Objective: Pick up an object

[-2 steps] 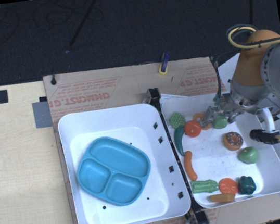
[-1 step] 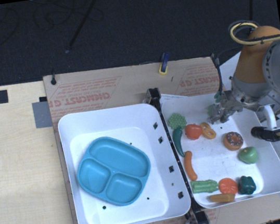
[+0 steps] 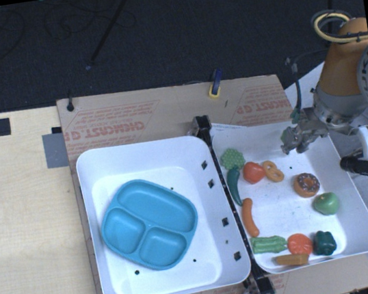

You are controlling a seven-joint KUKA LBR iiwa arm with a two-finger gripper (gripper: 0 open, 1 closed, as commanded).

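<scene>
Left bin (image 3: 103, 164): holds a blue divided plate (image 3: 149, 223), lying flat near the middle. No toy food in it.

Right bin (image 3: 360, 208): holds the candidates for picking, all small toy foods. From its left wall rightward: a green broccoli piece (image 3: 231, 159) at the far end, a dark green pepper (image 3: 234, 185), an orange sausage (image 3: 249, 216), and a green pickle (image 3: 268, 243) at the near end. Next, a red tomato (image 3: 253, 172) touching an orange ring (image 3: 272, 171). Further right, a brown doughnut (image 3: 306, 184), a green apple (image 3: 327, 204), an orange ball (image 3: 299, 243) and a dark green lump (image 3: 324, 243).

Gripper (image 3: 295, 143): over the far right part of this bin, above bare floor, holding nothing. Whether it stands apart or together cannot be told from this angle.

Assessment: the toys look light, rigid and smooth, likely plastic, not fragile. Rounded ones may slip or roll from a pinch. The doughnut stands apart from its neighbours and is nearest; take it across its width.
</scene>
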